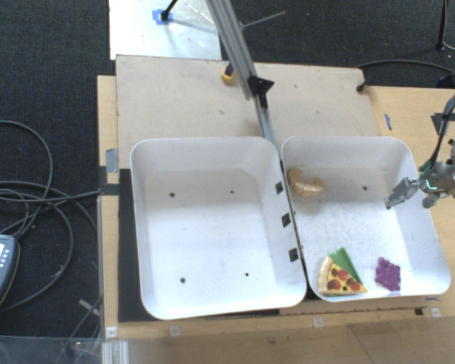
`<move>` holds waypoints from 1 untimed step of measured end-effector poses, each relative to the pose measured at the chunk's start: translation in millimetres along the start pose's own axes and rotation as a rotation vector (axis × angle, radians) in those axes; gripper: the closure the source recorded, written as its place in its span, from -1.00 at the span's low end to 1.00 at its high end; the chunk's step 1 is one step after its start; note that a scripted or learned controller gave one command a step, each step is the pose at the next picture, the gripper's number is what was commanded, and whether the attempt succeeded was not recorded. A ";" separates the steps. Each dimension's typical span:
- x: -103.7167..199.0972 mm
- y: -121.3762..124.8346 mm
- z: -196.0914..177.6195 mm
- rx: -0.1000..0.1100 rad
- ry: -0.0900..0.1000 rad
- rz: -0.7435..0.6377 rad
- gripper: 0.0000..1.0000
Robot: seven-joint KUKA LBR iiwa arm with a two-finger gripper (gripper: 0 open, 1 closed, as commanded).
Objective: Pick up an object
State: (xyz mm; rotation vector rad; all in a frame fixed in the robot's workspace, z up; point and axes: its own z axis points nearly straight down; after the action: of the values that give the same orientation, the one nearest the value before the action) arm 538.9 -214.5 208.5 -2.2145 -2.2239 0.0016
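The tool (pixel 403 192) hangs over the right bin (pixel 409 158) near its right wall; whether it is spread or pressed together cannot be told, and nothing shows held in it. The arm reaches in low from the surface's right edge. In this bin, a smooth tan croissant-shaped piece (pixel 305 183) lies by the left wall, a flat pizza-slice toy (pixel 340 275) sits at the near edge, and a bumpy purple grape cluster (pixel 387 274) lies just beside it. The left bin (pixel 148 226) is glossy white plastic.
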 end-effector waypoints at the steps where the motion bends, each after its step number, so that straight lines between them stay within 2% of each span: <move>1: 0.1 1.0 -2.2 -0.004 -0.001 -0.001 -1.00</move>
State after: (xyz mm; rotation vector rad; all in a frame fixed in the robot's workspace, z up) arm 539.9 -214.3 210.8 -2.2165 -2.2274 -0.0016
